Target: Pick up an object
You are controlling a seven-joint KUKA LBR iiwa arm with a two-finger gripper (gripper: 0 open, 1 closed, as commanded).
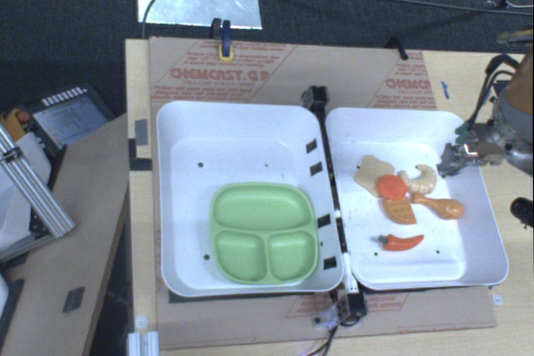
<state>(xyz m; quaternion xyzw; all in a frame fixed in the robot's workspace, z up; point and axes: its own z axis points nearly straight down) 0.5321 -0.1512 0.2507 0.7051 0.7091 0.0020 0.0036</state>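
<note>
A: Since the job is only to lift one thing, where does everything lie, going left to right?

B: At the left, the left bin (179, 129) holds a green divided tray (264, 231), lying flat toward its near side. Right of the divider, the right bin (480, 263) holds a small heap of toy food near its middle: a beige flat piece (370, 174), an orange round piece (392, 186) on top of it, a waffle-like wedge (401, 213) just below, a pale curved shrimp (420, 177), and an orange drumstick (442, 207) running out to the right. A red chili (403, 243) lies apart from the heap, nearer the front wall.

A: And the gripper?

B: The gripper (455, 158) sits at the bin's right side, over its rim, with the arm coming in from the right. It carries nothing that can be seen, and it is too small and dark to tell whether it is spread or closed.

A: Which way does the heap lie from it?

B: To its left and a little toward the front. The shrimp is the nearest piece, just beside the tool; the drumstick is next, its long axis running roughly left to right, thick end toward the arm. The chili also lies left to right but sits farther off, toward the front.

A: So the likely move?

B: A short reach leftward and down, probably at the shrimp or drumstick. The pieces touch, so a clean grip on one looks tricky.
</note>
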